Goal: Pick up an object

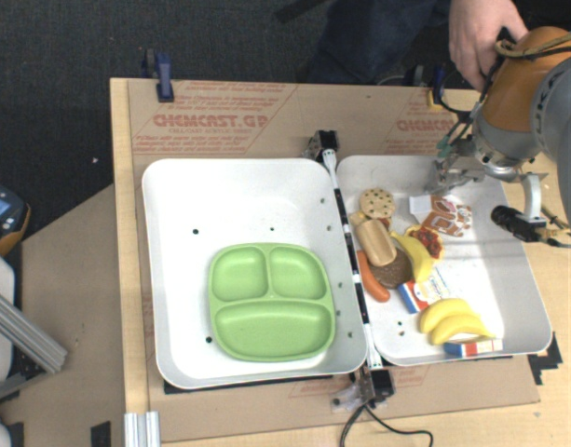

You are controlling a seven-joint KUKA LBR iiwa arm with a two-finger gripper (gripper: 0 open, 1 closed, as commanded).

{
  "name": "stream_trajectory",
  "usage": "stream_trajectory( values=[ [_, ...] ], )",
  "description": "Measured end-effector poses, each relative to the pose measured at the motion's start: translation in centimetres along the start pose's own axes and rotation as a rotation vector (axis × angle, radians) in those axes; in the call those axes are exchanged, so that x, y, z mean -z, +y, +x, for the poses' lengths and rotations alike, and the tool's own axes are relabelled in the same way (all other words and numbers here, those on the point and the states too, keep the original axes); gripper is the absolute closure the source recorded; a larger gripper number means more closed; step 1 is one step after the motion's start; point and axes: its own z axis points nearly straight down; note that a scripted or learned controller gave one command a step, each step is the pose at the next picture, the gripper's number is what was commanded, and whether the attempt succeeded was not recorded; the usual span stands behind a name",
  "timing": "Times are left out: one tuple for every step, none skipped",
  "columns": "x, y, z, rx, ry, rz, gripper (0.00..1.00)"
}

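The right bin [509,277] holds a heap of toy food. A chocolate-chip cookie [376,202] lies at its upper left, with a tan bun [376,241] and a brown patty [393,271] below it. An orange sausage [373,285] lies by the divider. A yellow banana [455,320] sits near the front, and a second banana [416,252] rests in the middle. A red-and-white bacon piece [450,216] lies at the back. My gripper [451,173] hangs at the back of this bin, just above and behind the bacon piece. Nothing is seen held in it.
The left bin [173,250] bears a green three-part plate [269,301]. A person's hand [476,26] rests on the arm at the top right. A black part [516,221] sticks out over the right bin's rim. A blue clamp [161,71] grips the board's back edge.
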Motion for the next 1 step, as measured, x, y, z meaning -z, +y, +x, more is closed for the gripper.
stream_trajectory(
  values=[
    [-0.67, -0.56, 0.18, -0.002, 0.003, 0.014, 0.0]
  ],
)
